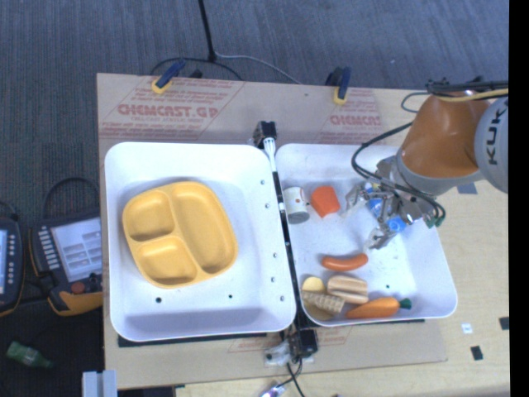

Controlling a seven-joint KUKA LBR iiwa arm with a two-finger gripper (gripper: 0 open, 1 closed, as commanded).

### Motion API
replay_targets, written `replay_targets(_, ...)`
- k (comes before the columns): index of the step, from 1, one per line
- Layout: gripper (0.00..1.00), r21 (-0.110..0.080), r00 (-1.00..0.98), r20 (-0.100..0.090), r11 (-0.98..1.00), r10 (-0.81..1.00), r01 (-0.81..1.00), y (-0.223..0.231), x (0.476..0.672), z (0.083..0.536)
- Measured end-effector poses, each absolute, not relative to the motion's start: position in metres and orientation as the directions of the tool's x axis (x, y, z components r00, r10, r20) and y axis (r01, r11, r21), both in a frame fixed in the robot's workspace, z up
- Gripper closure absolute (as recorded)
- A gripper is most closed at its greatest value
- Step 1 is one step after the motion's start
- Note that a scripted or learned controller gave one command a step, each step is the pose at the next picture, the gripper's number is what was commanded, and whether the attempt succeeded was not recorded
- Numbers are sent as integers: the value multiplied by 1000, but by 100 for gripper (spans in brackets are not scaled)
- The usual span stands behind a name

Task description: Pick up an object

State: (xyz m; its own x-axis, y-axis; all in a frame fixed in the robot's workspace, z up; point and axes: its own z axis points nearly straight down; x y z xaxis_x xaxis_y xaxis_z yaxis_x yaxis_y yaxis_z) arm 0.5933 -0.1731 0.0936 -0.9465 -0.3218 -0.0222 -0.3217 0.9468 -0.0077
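Objects for picking lie scattered in the right bin (446, 292), which fills the lower right part of the frame beside the left bin (116, 222). An orange block (325, 200) sits near the right bin's upper left, just beside a small grey-and-white cylinder (295, 204) that rests against the divider between the bins. Lower down, near the middle of that bin, lies a red sausage-shaped piece (345, 262). Along the bin's lower edge a cluster gathers: a pale round piece (312, 285), a tan ridged piece (322, 304) below it, a layered bread-like piece (347, 288) just to the right, and a carrot (376, 308) with a green tip pointing right. The gripper (382, 222) hangs over the upper middle of the right bin, to the right of the orange block and above the sausage piece, with the arm's orange band (442, 139) at the frame's right edge; whether its metal tips are spread or pressed together cannot be told from this slanted view, and nothing is visibly held. The left bin holds a yellow divided tray (178, 231) with three compartments, lying slightly tilted in the bin's centre. Both bins rest on a cardboard sheet (165, 106) clamped at its top edge.
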Motion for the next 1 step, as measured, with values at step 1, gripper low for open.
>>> replay_targets(1,0,-10,-904,-15,904,-427,-426,-157,673,92)
